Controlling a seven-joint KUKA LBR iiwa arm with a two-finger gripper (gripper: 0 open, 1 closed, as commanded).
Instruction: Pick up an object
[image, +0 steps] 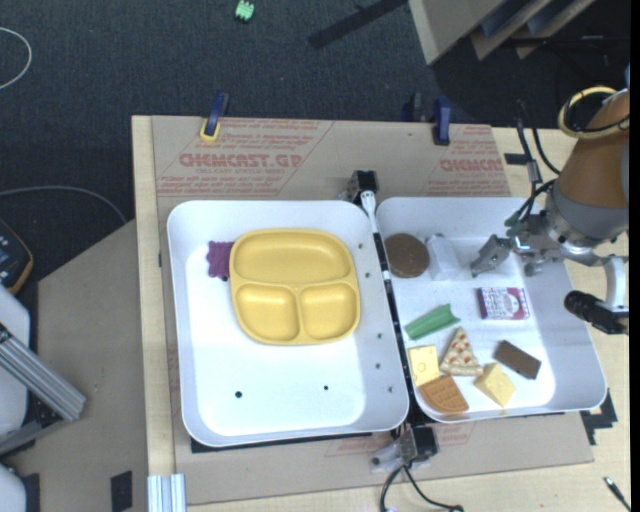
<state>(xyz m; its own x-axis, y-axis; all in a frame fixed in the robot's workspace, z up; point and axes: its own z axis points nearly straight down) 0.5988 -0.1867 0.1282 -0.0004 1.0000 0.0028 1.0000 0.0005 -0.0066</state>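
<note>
A wooden bench (300, 160) covered with printed brown paper carries two shallow white bins side by side, the left bin (190, 330) and the right bin (570, 385), touching along their inner edges, with clamps (212, 120) at the back.

fixed overhead camera, slanted down; both bins (190, 300)

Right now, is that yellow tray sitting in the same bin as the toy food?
No, the yellow tray lies in the left bin, while the toy food lies in the right bin.
</note>
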